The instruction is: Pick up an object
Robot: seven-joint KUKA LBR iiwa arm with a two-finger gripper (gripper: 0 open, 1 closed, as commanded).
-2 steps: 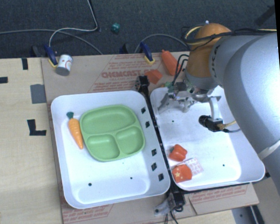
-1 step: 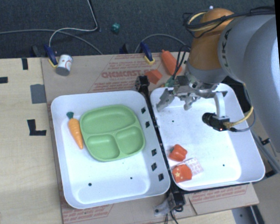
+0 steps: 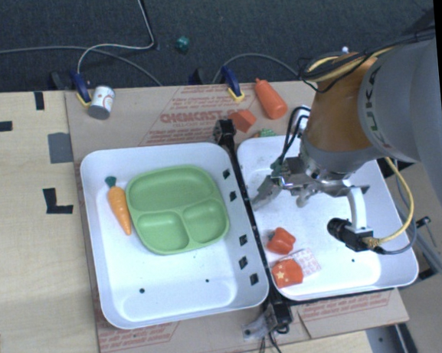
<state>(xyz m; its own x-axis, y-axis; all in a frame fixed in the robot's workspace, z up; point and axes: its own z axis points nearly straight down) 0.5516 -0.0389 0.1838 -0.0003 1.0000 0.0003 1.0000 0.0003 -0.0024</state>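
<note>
The small orange piece [image 3: 281,240] sits in the right bin [image 3: 391,272], just below the claw [image 3: 283,189] and a bit toward the bin's front edge. Can't tell how the claw is set. A red packet [image 3: 289,272] lies near it, further down.

Bulky grey arm [image 3: 406,94]; orange band [image 3: 342,111]; yellow cable [image 3: 402,194]; metal claw [image 3: 284,189].
</note>
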